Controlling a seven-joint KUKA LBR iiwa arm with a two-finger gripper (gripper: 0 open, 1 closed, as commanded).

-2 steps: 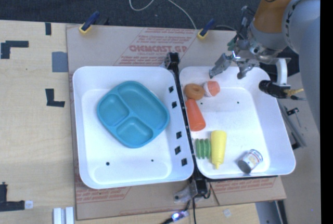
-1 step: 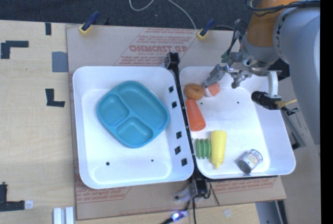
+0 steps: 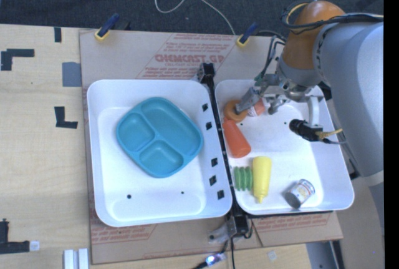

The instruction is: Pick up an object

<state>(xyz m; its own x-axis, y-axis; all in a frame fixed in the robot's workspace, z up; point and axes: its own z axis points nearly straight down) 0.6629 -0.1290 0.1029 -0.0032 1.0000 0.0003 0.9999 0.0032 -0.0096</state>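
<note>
Two bins: shallow white plastic bins stand side by side on a brown cardboard sheet (image 3: 187, 55), which lies on the pale wooden tabletop (image 3: 37, 155).
Left bin (image 3: 100, 199): it holds a turquoise plastic plate with three compartments (image 3: 159, 135), lying flat and a little toward the far side of the bin.
Right bin (image 3: 330, 199): it holds several small things and the arm reaches into it from the right.
Arm: the grey arm with the orange band (image 3: 312, 34) leans over the far part of the right bin.
Gripper (image 3: 259, 99): it is low over the far left corner of the right bin; whether it is wide or narrow I cannot tell, because the parts are small and blurred.
Orange carrot-shaped toy (image 3: 237, 138): it lies along the left wall of the right bin, just beside the gripper; if it is touched I cannot tell.
Small round orange and red object (image 3: 240, 110): it is at the far end of the carrot toy, right at the gripper, too unclear to name.
Green ridged toy (image 3: 242, 178): it lies near the front left of the right bin, touching the yellow one.
Yellow corn-like toy (image 3: 261, 177): it lies just right of the green toy.
Small metal can (image 3: 300, 192): it lies on its side near the front right corner.
Black cable piece (image 3: 308, 130): it hangs beside the arm over the right side of the bin.
</note>
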